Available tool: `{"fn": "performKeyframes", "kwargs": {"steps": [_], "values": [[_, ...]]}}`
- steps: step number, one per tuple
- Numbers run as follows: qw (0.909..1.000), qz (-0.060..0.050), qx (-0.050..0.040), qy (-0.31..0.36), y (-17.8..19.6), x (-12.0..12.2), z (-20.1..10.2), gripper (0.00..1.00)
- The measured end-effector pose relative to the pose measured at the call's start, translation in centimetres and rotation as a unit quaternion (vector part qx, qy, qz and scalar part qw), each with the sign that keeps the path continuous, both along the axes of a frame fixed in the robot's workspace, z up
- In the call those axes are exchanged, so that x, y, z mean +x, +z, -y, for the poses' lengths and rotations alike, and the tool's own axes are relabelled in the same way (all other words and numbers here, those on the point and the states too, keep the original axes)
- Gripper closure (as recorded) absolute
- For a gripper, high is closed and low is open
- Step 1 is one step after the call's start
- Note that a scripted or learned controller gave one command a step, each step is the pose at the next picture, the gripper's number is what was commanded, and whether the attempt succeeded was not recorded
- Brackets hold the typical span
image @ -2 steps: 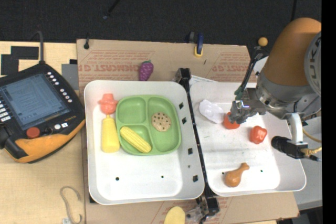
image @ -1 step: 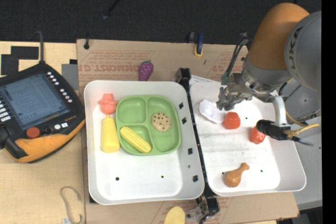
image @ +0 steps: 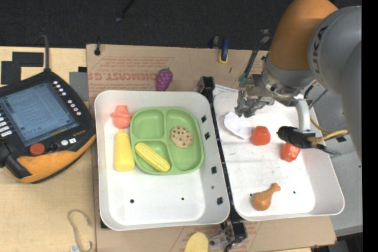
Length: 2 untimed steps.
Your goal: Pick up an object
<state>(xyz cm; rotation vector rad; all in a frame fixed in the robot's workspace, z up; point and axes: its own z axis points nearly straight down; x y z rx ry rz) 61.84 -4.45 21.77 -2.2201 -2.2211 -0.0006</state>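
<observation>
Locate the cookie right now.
The cookie lies in the upper right compartment of the green divided plate in the left bin, just right of the corn cob.

arm (image: 331,38) comes in from the right, orange band up top; gripper (image: 245,108) pointing down, hanging low

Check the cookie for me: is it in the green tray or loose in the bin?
In the tray. The cookie lies flat in the upper right compartment of the green tray, inside its rim, beside the corn.
</observation>
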Motion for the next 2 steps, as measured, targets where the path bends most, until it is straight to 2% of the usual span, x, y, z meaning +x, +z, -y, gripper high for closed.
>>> {"fn": "performKeyframes", "kwargs": {"steps": [1,2], "values": [[1.0000,0.000,-0.0003,0.001,1.7,0.5,0.6,1.00],[1.0000,-0.001,-0.0006,-0.001,0.6,1.2,-0.2,1.00]]}}
